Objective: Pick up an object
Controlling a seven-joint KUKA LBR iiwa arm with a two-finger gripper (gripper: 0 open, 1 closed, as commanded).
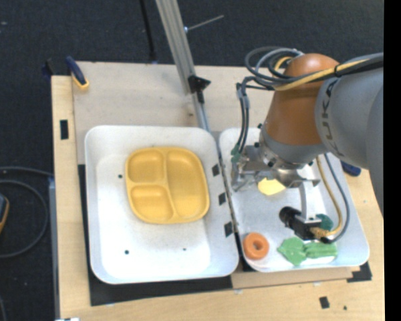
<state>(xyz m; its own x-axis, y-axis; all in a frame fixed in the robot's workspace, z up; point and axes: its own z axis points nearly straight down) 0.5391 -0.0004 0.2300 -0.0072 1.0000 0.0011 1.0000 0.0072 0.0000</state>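
My claw hangs low in the right bin beside the yellow piece, open or closed I can't tell, nothing looks lifted yet.

There are 2 shallow white plastic bins, a left bin and a right bin. In them lie 1 yellow plastic tray with 3 compartments, 1 small orange ring, 1 crumpled green piece and 1 pale yellow piece.
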